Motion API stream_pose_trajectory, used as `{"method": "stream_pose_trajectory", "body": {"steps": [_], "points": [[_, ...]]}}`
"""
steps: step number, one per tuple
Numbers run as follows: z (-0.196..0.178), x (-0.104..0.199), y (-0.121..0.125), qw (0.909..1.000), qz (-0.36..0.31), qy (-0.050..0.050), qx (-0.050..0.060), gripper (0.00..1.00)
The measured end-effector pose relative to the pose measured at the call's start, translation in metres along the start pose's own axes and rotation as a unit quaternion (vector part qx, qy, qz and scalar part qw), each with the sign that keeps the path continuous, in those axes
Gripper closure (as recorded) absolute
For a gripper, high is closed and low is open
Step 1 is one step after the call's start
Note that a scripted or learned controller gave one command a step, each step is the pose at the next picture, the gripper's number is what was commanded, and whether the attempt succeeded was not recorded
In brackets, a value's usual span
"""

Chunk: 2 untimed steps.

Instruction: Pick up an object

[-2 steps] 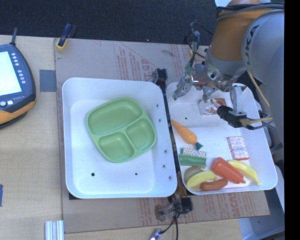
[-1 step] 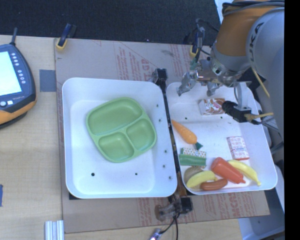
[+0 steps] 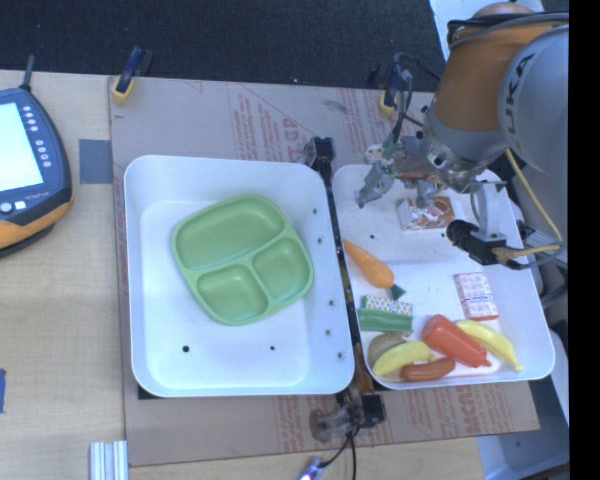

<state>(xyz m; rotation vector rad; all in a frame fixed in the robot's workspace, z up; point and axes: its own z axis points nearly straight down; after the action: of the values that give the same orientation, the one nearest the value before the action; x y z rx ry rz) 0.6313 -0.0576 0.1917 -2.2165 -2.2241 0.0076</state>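
Observation:
My gripper [image 3: 368,190] hangs over the back left corner of the right bin [image 3: 536,298], with nothing seen in it. Just to its right lies a red-and-white packet [image 3: 427,212]. An orange carrot [image 3: 367,264] lies below the gripper along the bin's left wall. Toward the front of the bin are a green block [image 3: 385,319], a yellow banana [image 3: 402,356], a brown sausage [image 3: 427,370], a red pepper [image 3: 454,340] and another yellow piece [image 3: 490,340]. A small pink-and-white box [image 3: 475,295] sits near the right wall.
The left bin [image 3: 150,268] holds a green divided plate [image 3: 242,258]. A teach pendant [image 3: 15,168] with a screen lies on the bench at far left. Black clamps [image 3: 322,152] sit between the bins at back and front.

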Motion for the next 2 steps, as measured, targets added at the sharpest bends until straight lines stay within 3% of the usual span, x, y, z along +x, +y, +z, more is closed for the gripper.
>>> {"method": "stream_pose_trajectory", "body": {"steps": [1,2], "points": [[0.0,0.109,0.025,1.0,-0.003,0.0,-0.001,1.0],[-0.047,0.084,0.025,1.0,0.0,0.001,-0.001,1.0]]}}
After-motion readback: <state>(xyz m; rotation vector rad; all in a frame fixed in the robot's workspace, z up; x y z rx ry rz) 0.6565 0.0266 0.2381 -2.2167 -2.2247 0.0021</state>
